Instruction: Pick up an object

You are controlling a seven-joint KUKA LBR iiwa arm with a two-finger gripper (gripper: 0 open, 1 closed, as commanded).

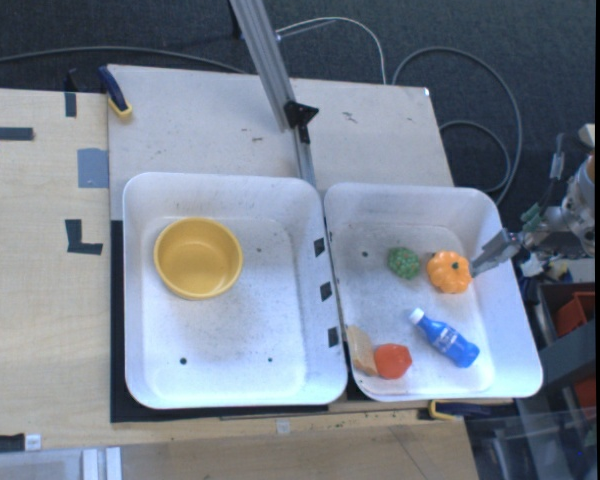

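Mostly, the arm is cut off by the right edge of the frame, so only its wrist parts and the claw (483, 255) can be made out, at middle right. The claw is a slim grey shape slanting down-left over the right wall of the right bin (480, 208), its tip just beside the orange pumpkin-like toy (449, 272). Whether the claw is wide or narrow cannot be told, because it reads as one blurred wedge; nothing is seen held in it.

Left of the orange toy, near it but apart, lies a small green lumpy thing (404, 262), too small to name surely. Lower in the same bin a blue bottle (447, 339) with a white cap lies on its side, tilted; any label on it is too small to read. At the bin's lower left corner a red object (392, 360) touches a tan piece (360, 349), which is partly hidden by the rim between the bins.

A yellow bowl (198, 257) sits upright in the upper left part of the left bin (220, 368).

A grey pole (263, 43) runs from the top of the frame down to the bins' shared edge. On the bench (40, 298), dark tape marks show at left, without legible writing.
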